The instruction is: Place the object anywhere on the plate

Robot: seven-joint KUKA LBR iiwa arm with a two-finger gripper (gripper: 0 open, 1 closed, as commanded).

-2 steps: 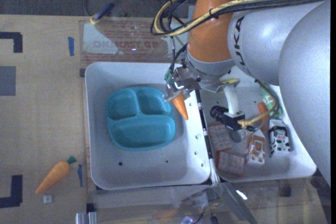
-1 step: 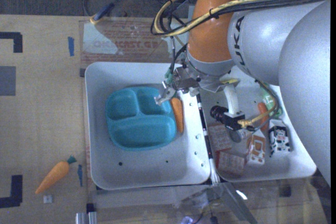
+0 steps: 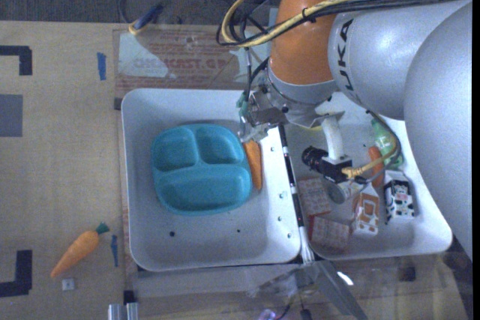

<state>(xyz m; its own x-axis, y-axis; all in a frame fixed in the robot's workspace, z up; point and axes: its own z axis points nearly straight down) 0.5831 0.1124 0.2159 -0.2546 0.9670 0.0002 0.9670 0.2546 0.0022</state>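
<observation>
Hanging over the seam between the two bins, gripper (image 3: 253, 133) sits right at the top end of a carrot (image 3: 254, 163). Can't tell if it's clamped on it or loose. Carrot lies upright along the right edge of the blue plate (image 3: 200, 167), touching the rim, in the left bin (image 3: 142, 183). Second carrot (image 3: 75, 251) on the bench outside, lower left. Right bin (image 3: 431, 232) has mixed clutter.
</observation>
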